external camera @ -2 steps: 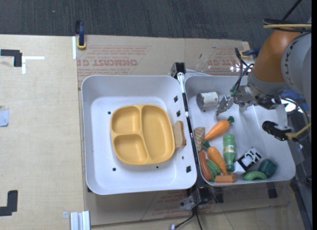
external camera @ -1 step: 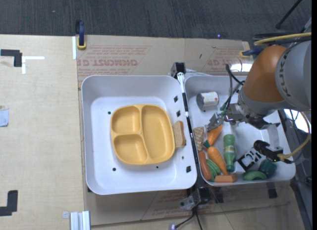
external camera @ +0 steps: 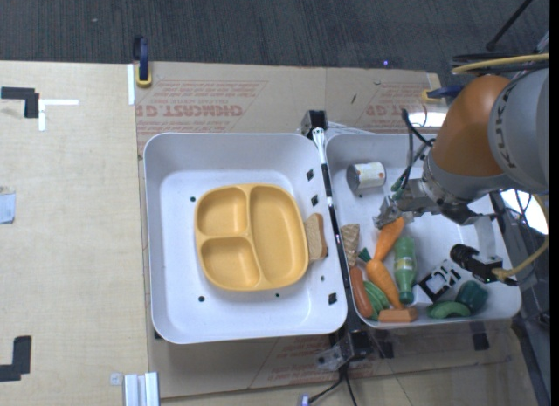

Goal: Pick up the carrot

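Jaws: can't tell state from my feed. Gripper (external camera: pixel 390 214) sits at carrot's (external camera: pixel 387 240) 12 o'clock end; green bottle (external camera: pixel 404 268) crowding at 5 could foul the grab.

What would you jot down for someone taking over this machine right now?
Gripper: low in the right bin, at the upper end of the carrot; whether it grips cannot be seen.
Carrot: lying in the right bin beside a green bottle, among other toy foods.
Left bin: holds a yellow divided plate.
Done: approach only, apparently.
Left: grip the carrot and lift it.
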Controlling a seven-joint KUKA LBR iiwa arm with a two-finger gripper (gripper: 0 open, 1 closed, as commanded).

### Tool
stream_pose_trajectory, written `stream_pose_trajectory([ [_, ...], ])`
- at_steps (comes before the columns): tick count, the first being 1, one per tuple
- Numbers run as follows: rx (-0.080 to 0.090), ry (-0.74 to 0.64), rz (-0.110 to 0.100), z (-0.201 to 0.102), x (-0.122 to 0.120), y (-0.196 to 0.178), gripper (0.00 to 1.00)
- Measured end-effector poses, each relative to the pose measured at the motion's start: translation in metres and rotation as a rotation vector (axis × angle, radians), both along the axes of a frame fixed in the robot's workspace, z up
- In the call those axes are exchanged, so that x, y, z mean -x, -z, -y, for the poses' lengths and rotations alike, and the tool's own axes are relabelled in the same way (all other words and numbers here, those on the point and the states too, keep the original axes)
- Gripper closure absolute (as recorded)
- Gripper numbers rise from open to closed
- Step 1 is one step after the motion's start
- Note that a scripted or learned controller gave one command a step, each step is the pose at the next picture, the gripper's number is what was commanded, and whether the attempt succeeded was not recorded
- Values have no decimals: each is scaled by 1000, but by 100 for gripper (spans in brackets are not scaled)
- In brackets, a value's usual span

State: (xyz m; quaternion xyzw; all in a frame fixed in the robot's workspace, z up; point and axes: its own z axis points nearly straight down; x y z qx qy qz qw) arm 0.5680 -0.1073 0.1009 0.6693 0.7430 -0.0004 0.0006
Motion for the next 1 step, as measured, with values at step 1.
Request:
stream_pose_trajectory([
  [1,-1,9,-2,-70,89,-90,100],
])
